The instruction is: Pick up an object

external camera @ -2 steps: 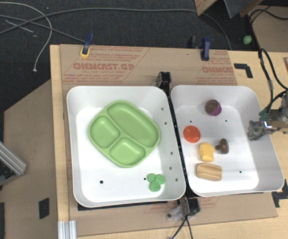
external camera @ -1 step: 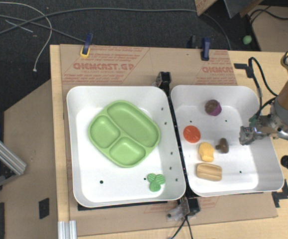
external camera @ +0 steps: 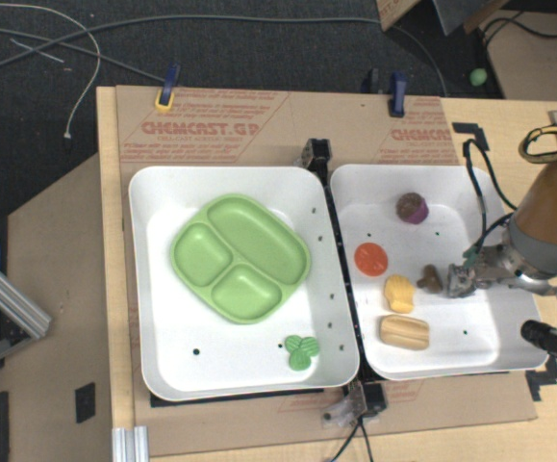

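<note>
Camera view, cardboard (external camera: 211, 114) printed "CHEMCAST GP", partly legible

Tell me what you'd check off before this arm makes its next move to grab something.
1. Gripper is down inside the right bin: ok.
2. A target is close by: the small brown object sits just left of the gripper: ok.
3. Something is held between the fingers: cannot tell.
4. Neighbours leave room: the yellow piece lies close to the brown object: not ok.
5. Other items stay out of the way: the purple ball, orange disc and tan bun lie apart: ok.
</note>
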Controlling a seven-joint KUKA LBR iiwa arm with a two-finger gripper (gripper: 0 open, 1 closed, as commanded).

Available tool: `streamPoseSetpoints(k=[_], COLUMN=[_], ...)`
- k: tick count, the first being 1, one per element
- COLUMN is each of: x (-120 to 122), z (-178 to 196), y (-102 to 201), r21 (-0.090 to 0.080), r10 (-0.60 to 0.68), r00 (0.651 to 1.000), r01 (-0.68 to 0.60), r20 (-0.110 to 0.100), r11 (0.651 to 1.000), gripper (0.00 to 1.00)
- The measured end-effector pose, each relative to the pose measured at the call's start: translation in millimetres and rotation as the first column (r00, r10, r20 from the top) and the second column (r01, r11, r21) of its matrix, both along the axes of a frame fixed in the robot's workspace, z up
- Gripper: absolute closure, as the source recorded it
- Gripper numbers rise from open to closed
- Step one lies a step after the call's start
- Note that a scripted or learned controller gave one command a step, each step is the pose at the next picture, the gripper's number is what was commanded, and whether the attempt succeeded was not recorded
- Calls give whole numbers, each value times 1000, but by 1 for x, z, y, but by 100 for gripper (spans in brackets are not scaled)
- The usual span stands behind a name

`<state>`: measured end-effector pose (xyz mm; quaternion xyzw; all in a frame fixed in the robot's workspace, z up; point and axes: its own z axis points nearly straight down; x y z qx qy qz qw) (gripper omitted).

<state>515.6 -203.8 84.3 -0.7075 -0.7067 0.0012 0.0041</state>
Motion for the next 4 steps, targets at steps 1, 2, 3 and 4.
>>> streamPoseSetpoints(k=[1,2,3,4], x=[0,1,4,16], z=[1,12,56,110], y=[0,0,4,5], r21=[-2,-2,-6,-6], r10=[0,0,2,3], r00=[1000,1000,1000,1000], r01=[0,0,-2,-3], r20=[5,8,12,14], r11=[1000,1000,1000,1000], gripper=[0,100,100,100])
